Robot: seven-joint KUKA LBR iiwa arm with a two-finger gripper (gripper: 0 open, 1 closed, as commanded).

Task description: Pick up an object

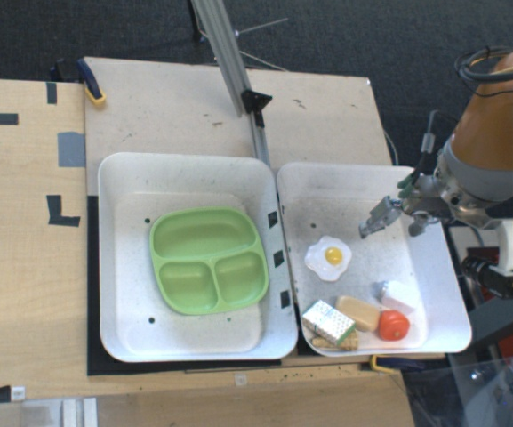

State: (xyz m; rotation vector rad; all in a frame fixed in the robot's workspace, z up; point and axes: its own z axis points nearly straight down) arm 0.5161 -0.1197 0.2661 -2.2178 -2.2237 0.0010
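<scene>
White bins side by side on table, grey arm over right bin, nothing gripped.
Left bin (118,238) holds a green three-compartment tray (208,259), lying flat near the middle. Right bin (438,278) holds a fried egg toy (329,258) about centre-left, and along the near edge a green-and-white box (328,322), a tan block (358,312) just beside it, a red tomato-like object (393,326) next to that, and a small pale object (396,294) above the tomato, unclear what. End effector (396,217) hangs over the upper right part of the right bin, fingers spread apart, nothing between them, apart from the egg. Arm's orange band (492,127) at frame right. Table (176,114) beige board, blue-yellow clamp (90,82) at far left corner.
</scene>
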